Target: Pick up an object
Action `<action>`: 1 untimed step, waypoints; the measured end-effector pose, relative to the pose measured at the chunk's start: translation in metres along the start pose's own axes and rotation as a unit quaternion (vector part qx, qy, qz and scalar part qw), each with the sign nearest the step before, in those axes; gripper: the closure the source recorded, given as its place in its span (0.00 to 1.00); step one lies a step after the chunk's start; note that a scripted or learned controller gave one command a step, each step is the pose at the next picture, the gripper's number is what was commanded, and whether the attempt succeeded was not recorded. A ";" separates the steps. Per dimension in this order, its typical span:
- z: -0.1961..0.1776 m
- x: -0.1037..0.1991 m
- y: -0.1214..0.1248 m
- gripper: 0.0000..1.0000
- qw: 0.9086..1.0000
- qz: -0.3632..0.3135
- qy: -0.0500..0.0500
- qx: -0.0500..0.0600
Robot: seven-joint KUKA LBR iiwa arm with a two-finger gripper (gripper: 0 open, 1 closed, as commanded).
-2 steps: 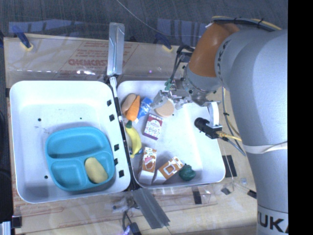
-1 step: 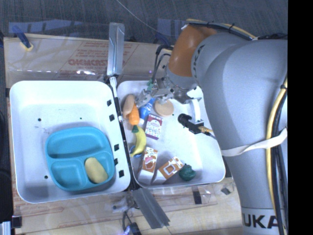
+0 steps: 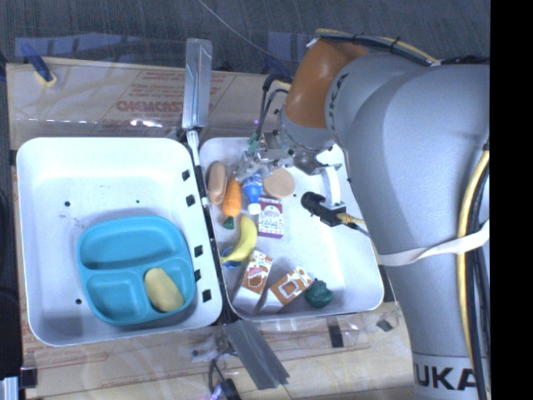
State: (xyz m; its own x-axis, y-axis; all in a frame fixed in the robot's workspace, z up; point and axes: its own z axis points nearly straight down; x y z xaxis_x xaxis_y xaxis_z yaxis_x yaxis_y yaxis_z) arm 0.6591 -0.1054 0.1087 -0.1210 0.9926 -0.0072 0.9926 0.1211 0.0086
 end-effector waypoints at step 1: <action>-0.088 0.067 0.009 1.00 1.000 0.021 0.004 0.001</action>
